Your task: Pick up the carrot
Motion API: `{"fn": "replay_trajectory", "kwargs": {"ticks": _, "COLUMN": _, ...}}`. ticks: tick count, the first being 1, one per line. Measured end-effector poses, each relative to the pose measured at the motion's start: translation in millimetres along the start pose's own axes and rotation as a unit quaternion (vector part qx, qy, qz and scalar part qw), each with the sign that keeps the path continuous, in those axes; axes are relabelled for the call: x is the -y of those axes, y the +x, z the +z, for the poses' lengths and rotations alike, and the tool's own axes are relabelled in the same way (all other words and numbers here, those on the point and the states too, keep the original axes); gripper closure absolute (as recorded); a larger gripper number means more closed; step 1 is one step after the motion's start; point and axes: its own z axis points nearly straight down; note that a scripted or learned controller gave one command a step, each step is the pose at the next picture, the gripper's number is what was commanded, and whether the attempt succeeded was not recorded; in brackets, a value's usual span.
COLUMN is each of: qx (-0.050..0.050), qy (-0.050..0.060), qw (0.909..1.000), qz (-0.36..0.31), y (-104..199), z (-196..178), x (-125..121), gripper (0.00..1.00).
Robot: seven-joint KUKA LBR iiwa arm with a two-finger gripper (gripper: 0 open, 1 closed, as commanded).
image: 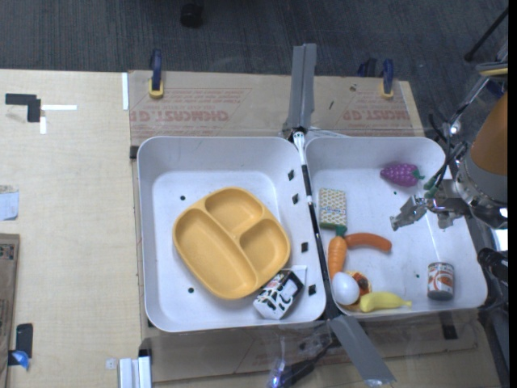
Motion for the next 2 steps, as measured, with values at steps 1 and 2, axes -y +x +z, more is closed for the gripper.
{"fn": "replay_trajectory", "kwargs": {"ticks": 1, "qx": 0.001, "qy": -0.001, "qw": 0.9893, "qz": -0.146, "y": 57.5, "z": 105.0, "x": 16.4, "gripper": 0.0}}
{"fn": "replay_trajectory", "kwargs": {"ticks": 2, "qx": 0.0, "qy": -0.001, "qw": 0.9896, "qz": -0.144, "y": 57.0, "z": 96.8, "x": 16.2, "gripper": 1.0}}
